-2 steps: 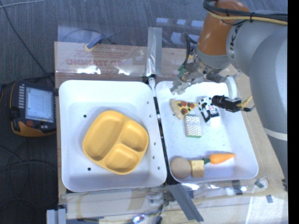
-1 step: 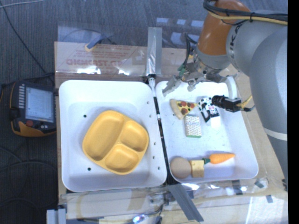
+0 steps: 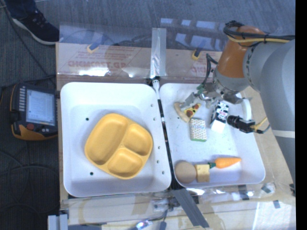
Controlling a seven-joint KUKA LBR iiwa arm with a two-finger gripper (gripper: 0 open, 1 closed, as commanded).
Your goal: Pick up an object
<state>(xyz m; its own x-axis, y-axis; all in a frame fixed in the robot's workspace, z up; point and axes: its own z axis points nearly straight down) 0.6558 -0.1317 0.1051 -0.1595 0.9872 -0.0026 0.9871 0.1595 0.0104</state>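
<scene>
My gripper (image 3: 195, 98) hangs low over the back of the right bin (image 3: 254, 171), reaching in from the right. Just below and left of it a pizza-slice toy (image 3: 186, 111) lies on the bin floor, close to or touching the gripper's tip. A pale green-speckled block (image 3: 198, 129) sits right in front of the slice. Along the bin's front lie an orange carrot (image 3: 226, 163), a yellow cheese-like block (image 3: 202, 172) and a tan round ball (image 3: 184, 171). I see nothing lifted off the floor.
The left bin (image 3: 72, 104) holds a yellow divided plate (image 3: 119, 144). A raised divider (image 3: 162, 123) runs between the two bins. A teach pendant (image 3: 32, 111) lies on the floor to the left of the bench.
</scene>
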